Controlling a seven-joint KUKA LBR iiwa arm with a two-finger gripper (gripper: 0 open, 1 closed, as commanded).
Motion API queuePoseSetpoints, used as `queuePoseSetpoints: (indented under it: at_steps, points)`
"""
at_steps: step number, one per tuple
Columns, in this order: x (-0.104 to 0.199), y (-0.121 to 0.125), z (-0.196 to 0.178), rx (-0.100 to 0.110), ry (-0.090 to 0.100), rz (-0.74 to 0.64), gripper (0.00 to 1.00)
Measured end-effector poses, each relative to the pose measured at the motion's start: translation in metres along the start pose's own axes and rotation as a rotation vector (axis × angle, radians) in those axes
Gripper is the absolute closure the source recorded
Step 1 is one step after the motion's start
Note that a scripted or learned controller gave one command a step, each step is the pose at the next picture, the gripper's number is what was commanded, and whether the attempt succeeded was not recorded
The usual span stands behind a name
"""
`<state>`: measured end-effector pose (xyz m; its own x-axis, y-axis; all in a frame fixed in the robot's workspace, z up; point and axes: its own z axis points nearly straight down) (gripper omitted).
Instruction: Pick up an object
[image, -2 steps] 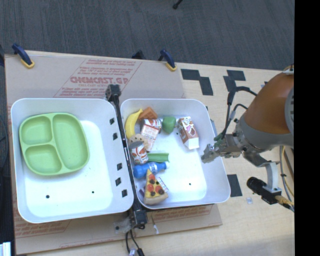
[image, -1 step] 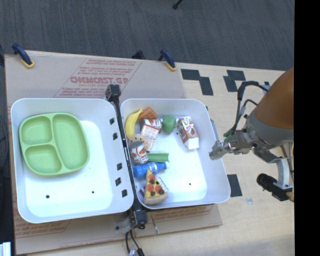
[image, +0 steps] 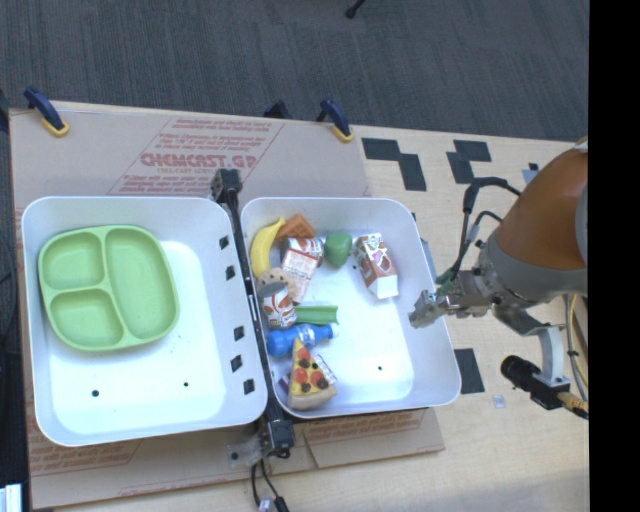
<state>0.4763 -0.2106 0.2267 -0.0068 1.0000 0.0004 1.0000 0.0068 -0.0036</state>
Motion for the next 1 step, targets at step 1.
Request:
queuePoseSetpoints:
  at_steps: [1]
  points:
    - [-0.001,0.0009,-0.0479,-0.006,-0.002,0.001,1.0]
